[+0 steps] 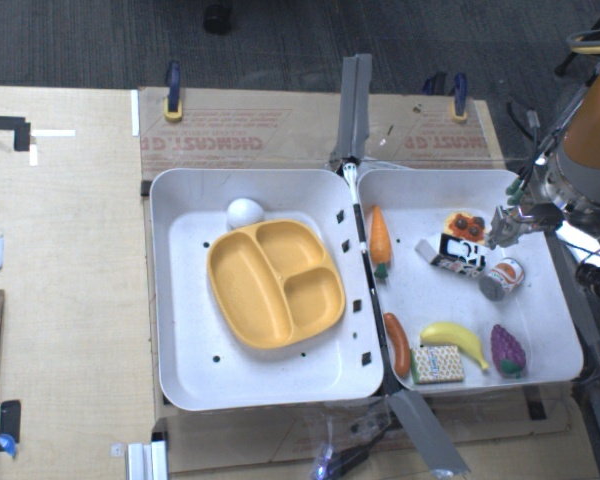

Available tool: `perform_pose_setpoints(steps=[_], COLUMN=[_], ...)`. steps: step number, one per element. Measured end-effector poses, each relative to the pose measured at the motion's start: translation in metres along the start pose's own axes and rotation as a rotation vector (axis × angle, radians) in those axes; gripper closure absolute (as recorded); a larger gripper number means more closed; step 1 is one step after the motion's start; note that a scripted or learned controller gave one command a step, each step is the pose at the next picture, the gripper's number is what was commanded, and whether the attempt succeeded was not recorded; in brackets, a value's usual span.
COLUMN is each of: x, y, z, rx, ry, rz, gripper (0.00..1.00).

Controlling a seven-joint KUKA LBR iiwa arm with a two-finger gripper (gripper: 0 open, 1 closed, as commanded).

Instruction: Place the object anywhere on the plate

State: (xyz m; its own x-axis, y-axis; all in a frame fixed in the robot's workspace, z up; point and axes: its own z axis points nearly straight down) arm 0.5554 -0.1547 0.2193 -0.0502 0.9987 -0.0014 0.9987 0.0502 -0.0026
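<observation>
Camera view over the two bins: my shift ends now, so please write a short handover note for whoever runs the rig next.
Gripper: over the right bin, near its far right side, beside the black-and-white carton and the small can. Whether it grips anything cannot be told.
Plate: the yellow divided plate sits in the left bin, with a white ball just behind it.
Right bin also holds a carrot, sausage, banana, grapes and a small box.
Done: nothing on the plate.
Left: pick an object, carry it across, set it on the plate.
</observation>
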Motion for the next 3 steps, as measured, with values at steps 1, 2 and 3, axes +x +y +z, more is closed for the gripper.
perform_pose_setpoints(steps=[1, 2, 3], x=[-0.002, 0.055, 0.066], y=[-0.078, -0.024, -0.075], z=[-0.016, -0.028, 0.125], rx=[-0.001, 0.0, 0.0], ry=[0.001, 0.0, 0.002], rz=[-0.005, 0.201, 0.171], gripper=[1.0, 1.0, 1.0])
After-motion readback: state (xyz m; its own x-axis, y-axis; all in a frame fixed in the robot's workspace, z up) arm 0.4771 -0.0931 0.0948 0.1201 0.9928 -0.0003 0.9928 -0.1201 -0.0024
